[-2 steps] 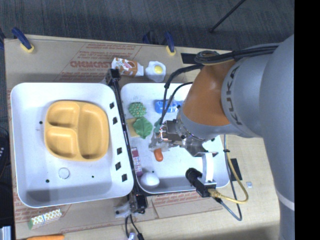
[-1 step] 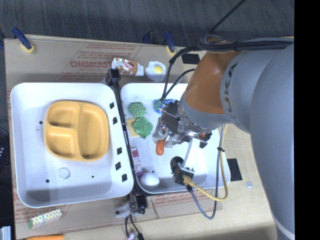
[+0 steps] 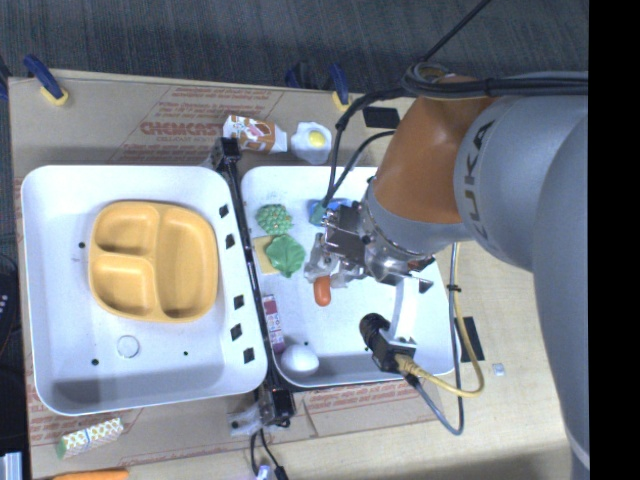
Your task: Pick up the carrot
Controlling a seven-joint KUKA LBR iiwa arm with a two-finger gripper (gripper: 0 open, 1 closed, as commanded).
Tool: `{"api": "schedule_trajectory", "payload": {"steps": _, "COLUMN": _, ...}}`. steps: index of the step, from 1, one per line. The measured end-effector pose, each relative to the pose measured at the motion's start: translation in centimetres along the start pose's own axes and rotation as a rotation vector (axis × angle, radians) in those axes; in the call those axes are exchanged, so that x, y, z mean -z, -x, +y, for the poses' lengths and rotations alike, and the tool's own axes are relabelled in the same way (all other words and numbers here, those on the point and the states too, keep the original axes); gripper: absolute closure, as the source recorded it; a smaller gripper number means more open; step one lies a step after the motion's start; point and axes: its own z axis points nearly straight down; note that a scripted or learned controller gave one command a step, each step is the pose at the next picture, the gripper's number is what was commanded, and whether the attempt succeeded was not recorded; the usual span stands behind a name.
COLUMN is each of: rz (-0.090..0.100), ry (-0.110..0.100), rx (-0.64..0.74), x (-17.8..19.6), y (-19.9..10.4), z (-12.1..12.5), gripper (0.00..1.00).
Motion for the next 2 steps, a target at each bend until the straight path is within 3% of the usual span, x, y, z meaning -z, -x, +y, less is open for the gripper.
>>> {"api": "schedule_trajectory", "payload": {"steps": 1, "rz": 0.000, "ry": -0.001, "rx": 0.003, "x": 1.0, "y": 1.8, "z": 0.6, "gripper": 1.00}}
{"api": "schedule_trajectory", "payload": {"steps": 2, "rz": 0.000, "ry": -0.004, "rx": -0.104, "x": 0.4, "y": 3.4, "z": 1.1, "gripper": 1.00}}
